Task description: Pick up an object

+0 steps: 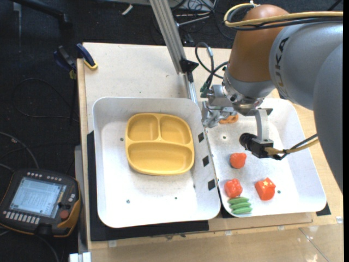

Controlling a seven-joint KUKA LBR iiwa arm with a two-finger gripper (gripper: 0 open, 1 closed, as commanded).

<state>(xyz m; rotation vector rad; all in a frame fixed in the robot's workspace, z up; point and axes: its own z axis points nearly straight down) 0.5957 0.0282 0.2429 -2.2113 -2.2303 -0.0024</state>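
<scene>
- A green pea pod (240, 204) lies at the near edge of the right bin (305, 146), just below a red piece (233, 188)
- A second red piece (265, 189) sits beside those, and a third (238, 160) lies farther up
- The gripper (218, 113) hangs over the right bin's far left corner, beside an orange item (229, 119); whether it is open or closed cannot be told
- A yellow divided plate (160, 144) rests in the left bin (109, 162)
</scene>
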